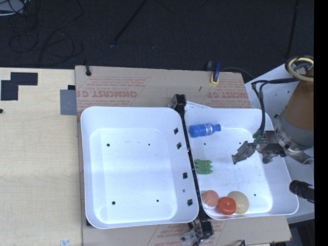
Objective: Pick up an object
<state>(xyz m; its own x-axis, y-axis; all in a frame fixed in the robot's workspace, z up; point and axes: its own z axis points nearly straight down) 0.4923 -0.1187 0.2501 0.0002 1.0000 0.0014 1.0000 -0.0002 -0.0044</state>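
Dark two-finger gripper (246, 153) seen over right shallow white bin (277, 201), jaws spread, nothing grasped; blue plastic bottle (204, 130), green ridged item (203, 166), red round obj (226, 205) lying apart in it.

arm (302, 117) cropped at right, end effector (245, 154) blurred

arm (300, 114): orange band over grey wrist | end effector (245, 154): dark grey metal | black cables
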